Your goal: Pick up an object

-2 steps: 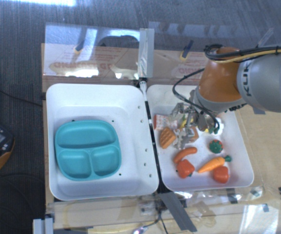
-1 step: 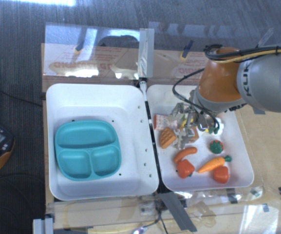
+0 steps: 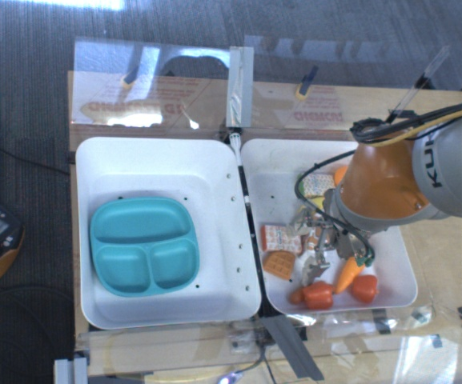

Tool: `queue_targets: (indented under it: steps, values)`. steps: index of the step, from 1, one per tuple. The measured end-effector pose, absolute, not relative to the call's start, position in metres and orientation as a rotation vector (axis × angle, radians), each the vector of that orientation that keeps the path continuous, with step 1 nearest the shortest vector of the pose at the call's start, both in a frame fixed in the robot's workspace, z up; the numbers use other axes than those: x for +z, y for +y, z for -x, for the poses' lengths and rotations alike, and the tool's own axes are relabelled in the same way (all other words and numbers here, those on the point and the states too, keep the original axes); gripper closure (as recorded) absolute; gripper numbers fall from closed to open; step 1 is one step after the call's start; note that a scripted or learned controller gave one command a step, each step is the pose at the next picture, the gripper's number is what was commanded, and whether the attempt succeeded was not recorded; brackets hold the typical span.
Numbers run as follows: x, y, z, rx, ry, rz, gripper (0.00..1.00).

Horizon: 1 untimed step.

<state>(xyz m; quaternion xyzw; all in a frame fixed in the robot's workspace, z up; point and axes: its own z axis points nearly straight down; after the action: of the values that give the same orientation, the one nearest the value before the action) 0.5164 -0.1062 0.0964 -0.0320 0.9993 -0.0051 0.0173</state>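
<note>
The pincer hangs low in the right bin, among a carrot, two red tomatoes and a cracker. Whether it is apart or together cannot be told. A clean pick probably needs it centred on one item, well clear of neighbours, before lifting.

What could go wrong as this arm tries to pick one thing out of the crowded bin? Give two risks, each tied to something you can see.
1. The gripper is down among closely packed items: a carrot, a red tomato and a cracker. It may nudge neighbours or catch two.
2. The items sit near the right bin's front wall, so a pushed piece could wedge against it.
</note>
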Motion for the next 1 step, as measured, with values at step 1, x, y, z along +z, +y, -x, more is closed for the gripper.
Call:
queue_targets:
  steps: [1]
  values:
    - [0.1095, -0.1064, -0.5207, -0.024, 3.092, 0.099, 1.0]
